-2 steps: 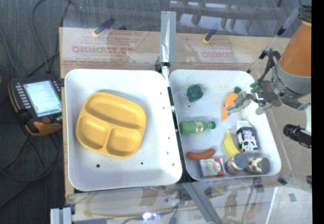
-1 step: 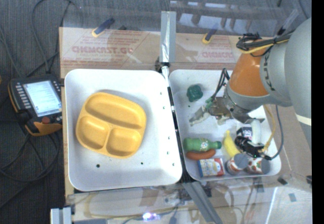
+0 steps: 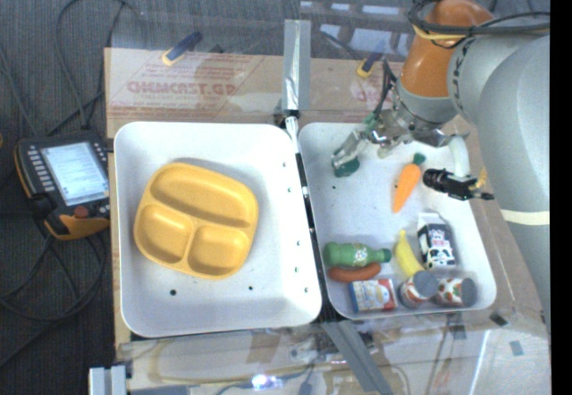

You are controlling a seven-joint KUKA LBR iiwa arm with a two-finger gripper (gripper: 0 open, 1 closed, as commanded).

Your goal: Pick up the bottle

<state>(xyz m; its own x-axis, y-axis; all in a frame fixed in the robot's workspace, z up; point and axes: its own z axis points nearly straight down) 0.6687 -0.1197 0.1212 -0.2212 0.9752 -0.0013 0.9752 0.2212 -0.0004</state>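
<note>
The bottle (image 3: 356, 254) is small and green with a white label. It lies on its side near the front of the right bin (image 3: 315, 205), with its cap pointing right. My gripper (image 3: 359, 148) hangs over the far left corner of that bin, well behind the bottle and apart from it. A small teal piece (image 3: 347, 167) sits just under its tip. Nothing shows in its grasp.
A hot dog (image 3: 355, 273) lies against the bottle's front, and a banana (image 3: 407, 255) and milk carton (image 3: 436, 241) lie to its right. Cans (image 3: 372, 295) line the front wall. A carrot (image 3: 407, 186) lies mid-bin. The left bin (image 3: 134, 295) holds a yellow divided tray (image 3: 197, 219).
</note>
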